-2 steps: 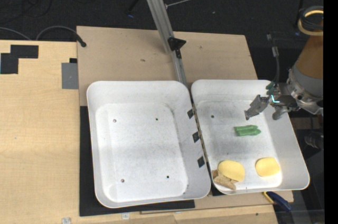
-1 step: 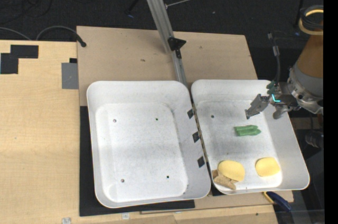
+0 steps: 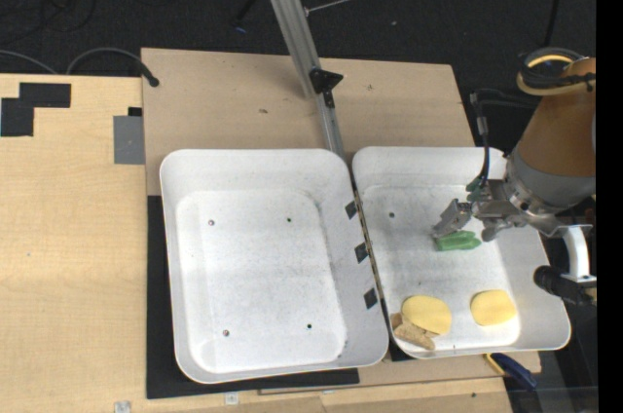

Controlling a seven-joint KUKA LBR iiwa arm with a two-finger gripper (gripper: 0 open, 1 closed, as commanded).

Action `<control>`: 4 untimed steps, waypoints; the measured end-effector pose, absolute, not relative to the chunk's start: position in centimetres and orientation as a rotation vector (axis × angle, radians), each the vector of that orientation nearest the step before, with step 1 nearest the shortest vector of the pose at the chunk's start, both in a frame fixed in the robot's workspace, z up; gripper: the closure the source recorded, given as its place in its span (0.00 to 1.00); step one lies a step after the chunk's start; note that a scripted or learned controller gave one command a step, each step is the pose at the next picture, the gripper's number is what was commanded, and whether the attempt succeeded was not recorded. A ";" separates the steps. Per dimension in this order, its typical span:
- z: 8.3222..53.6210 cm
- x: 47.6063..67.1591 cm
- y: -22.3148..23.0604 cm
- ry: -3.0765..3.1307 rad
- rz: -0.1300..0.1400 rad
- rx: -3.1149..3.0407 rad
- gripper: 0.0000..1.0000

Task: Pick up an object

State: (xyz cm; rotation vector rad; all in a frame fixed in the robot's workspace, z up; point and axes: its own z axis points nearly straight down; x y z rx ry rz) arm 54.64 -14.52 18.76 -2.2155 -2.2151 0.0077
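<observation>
Camera view, from above at a slant. Two shallow white bins lie side by side: the left bin and the right bin. The arm, grey with an orange band, enters from 3 o'clock and reaches down into the right bin. Its gripper sits low near the bin's centre, directly over a small green object, which lies on the bin floor just at the gripper's 6 o'clock side. Whether the fingers are apart, together or clamped on the object cannot be told; the tips are too small and blurred against the white floor. Toward 6 o'clock in the same bin lie two yellow round objects, and a small tan piece touches the left one at the rim. Progress, as judged: the approach to the green object appears made, but the object seems to rest on the floor, so a confirmed grasp and the lift remain to be done.
</observation>
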 end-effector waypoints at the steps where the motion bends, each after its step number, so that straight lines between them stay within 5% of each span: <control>1: 13.8 54.2 -13.6 -2.212 0.007 -2.219 0.00; 2: 9.1 54.3 -13.5 -2.218 0.001 -2.224 0.00; 3: 10.2 54.3 -13.7 -2.211 0.000 -2.229 1.00; 4: 14.5 54.2 -13.5 -2.222 -0.001 -2.222 1.00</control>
